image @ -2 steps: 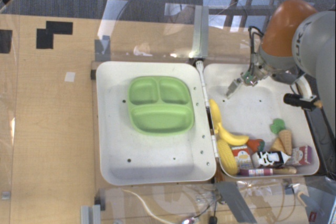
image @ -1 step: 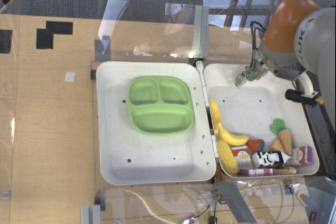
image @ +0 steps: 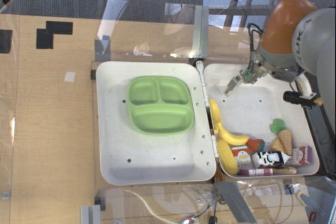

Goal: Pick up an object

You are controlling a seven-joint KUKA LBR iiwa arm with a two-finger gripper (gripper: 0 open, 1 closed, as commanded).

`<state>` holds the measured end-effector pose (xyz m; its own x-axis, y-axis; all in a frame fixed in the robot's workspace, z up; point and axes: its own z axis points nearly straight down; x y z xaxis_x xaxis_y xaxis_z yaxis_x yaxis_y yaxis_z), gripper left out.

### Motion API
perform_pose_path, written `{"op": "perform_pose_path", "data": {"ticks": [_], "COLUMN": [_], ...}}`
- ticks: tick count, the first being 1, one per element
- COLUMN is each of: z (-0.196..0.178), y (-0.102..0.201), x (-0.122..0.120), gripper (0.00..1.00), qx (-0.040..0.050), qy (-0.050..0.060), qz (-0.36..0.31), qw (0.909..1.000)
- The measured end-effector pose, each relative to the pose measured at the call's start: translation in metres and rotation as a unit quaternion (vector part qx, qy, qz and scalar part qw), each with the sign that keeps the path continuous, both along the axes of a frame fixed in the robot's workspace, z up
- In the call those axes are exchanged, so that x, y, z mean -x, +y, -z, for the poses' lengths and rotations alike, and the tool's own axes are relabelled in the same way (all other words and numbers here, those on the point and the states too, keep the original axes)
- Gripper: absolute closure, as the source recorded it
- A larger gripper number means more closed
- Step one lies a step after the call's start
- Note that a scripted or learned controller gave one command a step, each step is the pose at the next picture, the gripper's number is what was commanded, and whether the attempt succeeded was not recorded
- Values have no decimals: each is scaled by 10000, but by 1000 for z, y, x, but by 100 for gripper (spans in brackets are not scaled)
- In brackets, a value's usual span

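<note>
Yellow banana (image: 227, 132) lies against the left wall of the right bin (image: 273, 96), amid a cluster of toy foods along the near edge: corn cob (image: 224, 153), ice-cream cone (image: 285, 140), small carton (image: 301, 155). Gripper (image: 237, 80) hangs above the bin's bare far part, fingers spread, holding nothing. Left bin (image: 110, 128) contains a green divided plate (image: 159, 104).

Grey arm (image: 316, 39), orange band (image: 286, 23), black cables.
</note>
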<state>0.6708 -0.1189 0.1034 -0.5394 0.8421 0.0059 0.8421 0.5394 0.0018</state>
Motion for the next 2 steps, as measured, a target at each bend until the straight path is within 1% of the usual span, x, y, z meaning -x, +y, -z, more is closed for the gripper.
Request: {"op": "perform_pose_path", "data": {"ticks": [1,2], "z": [-58,7], "y": [24,24], "x": [0,42], "gripper": [0,0], "qx": [34,31], "qy": [-66,-58], "qz": [-701,-542], "qw": [9975,9985]}}
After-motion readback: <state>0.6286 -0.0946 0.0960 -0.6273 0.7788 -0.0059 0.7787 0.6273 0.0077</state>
